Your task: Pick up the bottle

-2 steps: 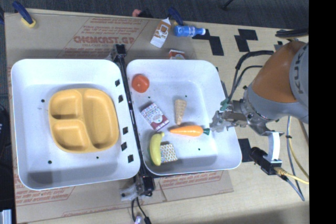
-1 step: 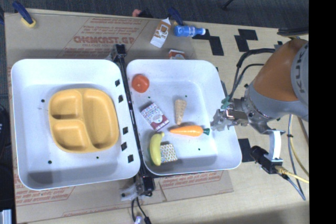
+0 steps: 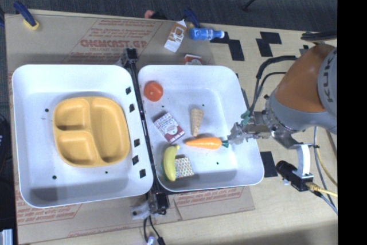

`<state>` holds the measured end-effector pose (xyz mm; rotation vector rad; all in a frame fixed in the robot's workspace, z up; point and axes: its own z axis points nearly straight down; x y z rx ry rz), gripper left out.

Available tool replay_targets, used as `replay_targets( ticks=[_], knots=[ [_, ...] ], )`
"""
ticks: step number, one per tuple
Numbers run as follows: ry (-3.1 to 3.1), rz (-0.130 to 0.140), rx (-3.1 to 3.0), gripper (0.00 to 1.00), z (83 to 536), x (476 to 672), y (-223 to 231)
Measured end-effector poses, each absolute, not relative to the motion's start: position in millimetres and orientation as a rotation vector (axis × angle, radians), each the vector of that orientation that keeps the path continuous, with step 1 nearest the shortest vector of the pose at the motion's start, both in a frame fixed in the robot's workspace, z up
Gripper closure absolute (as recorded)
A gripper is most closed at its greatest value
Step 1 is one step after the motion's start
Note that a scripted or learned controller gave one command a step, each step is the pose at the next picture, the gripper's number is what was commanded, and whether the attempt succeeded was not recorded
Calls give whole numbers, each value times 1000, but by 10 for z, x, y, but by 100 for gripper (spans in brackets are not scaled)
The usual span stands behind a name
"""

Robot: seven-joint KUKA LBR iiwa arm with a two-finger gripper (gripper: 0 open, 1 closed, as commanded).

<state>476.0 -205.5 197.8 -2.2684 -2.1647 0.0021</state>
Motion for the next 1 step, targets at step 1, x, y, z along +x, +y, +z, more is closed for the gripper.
replay_targets(
  ticks=[1],
  knots=[
    [-2383,2,-2044,100,2063,4763,-2089]
  ],
)
